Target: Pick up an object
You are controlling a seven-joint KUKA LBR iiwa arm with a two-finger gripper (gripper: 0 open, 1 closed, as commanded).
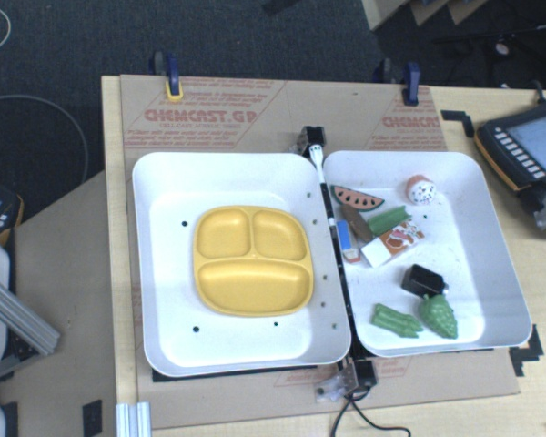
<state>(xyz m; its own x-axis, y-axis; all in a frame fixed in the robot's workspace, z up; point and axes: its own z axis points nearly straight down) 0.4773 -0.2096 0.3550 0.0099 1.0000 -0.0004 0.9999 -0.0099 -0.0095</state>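
Yellow divided plate [252, 260] in left bin [155, 244], small toys clustered in right bin [491, 235]; tool state impossible to tell.

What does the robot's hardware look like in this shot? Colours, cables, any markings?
Visible hardware is the work area: two shallow white bins, left bin and right bin, on a brown board printed with red CHEMCAST lettering. Blue clamps hold its back edge, and a black cable trails off the front.
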